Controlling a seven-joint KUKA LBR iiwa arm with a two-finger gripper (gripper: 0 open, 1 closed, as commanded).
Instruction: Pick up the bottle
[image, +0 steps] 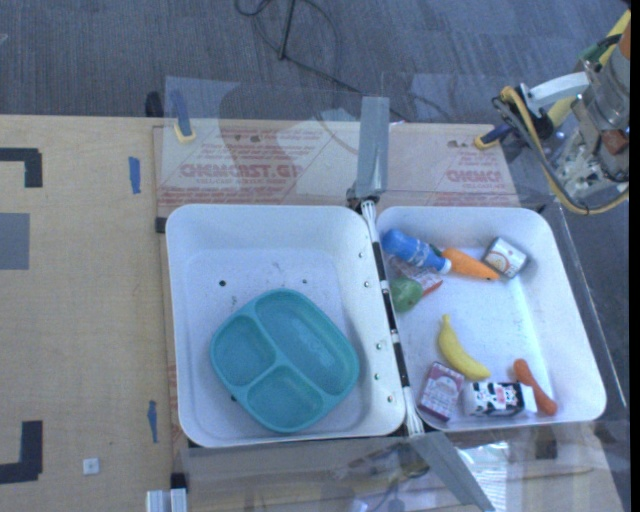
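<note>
Looking down at a slant, the camera takes in a pale wooden tabletop (80, 300) marked with black and blue tape, set against a dark grey ribbed floor (120, 40). Two shallow white bins sit side by side on it, backed by a printed cardboard sheet (250, 165).

Left bin (190, 250): smooth plastic, rounded corners, holding a teal tray (285, 360) with three compartments, lying flat.

Right bin (560, 260): the bottle (412, 252), clear with a blue cap, lies on its side at the upper left corner, just beside the dividing wall. An orange carrot (470, 264) lies near its right end, and a green item (406, 294) below it is too blurred to identify. A small can (505, 257), a yellow banana (460, 350), a reddish packet (440, 391), a black-and-white carton (497, 398) and a second orange piece (535, 386) are spread across the rest.

The arm (590, 130) is cut off at the upper right, outside the bins, well apart from the bottle. Cables and metal parts crowd it; I cannot tell how the jaws stand.
</note>
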